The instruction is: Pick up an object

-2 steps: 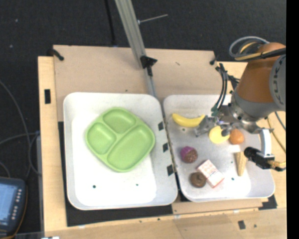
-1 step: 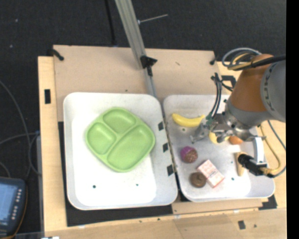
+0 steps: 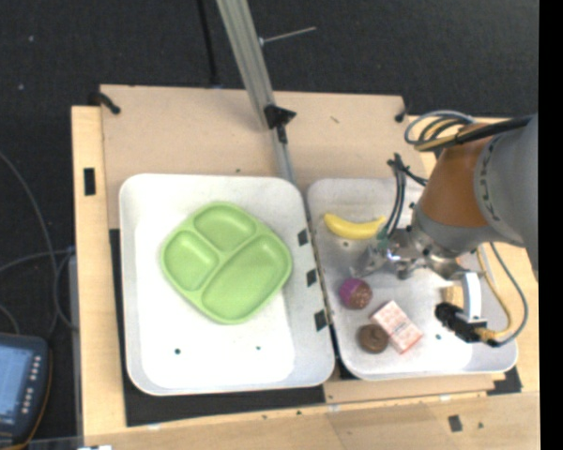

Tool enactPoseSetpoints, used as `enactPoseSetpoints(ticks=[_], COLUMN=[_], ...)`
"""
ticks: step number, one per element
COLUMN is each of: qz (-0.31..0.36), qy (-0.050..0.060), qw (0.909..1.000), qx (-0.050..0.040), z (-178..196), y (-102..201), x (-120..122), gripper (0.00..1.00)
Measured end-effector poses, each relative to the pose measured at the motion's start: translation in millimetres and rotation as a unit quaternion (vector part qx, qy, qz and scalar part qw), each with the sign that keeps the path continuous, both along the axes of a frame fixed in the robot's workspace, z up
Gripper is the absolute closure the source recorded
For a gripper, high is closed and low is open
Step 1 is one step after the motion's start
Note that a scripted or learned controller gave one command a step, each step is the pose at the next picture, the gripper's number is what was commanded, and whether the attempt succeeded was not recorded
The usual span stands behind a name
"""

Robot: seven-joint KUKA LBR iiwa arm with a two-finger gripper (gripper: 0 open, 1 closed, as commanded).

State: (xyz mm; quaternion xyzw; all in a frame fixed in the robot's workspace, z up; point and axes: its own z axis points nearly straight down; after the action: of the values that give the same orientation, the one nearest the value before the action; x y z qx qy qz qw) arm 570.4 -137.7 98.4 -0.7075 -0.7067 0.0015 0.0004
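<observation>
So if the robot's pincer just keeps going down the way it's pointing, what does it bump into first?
Probably the white floor of the right bin, between the banana and the purple ball. The pincer seems to point down there, but depth is hard to judge from above.

A divided plate (image 3: 227, 262) lies in the left bin (image 3: 145, 345); banana (image 3: 353, 225), ball (image 3: 357, 293) and box (image 3: 396, 326) in the right bin (image 3: 432, 364).
</observation>
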Motion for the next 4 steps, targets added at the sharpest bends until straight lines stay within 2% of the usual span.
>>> enactPoseSetpoints(ticks=[1, 3, 4], qz=[-0.002, 0.002, 0.002], qy=[-0.003, -0.005, -0.004], qw=[1.0000, 1.0000, 1.0000], qx=[-0.0001, 0.0001, 0.0002], z=[13.7, 110.7, 144.6], y=[-1.1, 5.7, 4.5], x=[1.7, 9.8, 11.2], gripper=[1.00, 1.00, 1.00])
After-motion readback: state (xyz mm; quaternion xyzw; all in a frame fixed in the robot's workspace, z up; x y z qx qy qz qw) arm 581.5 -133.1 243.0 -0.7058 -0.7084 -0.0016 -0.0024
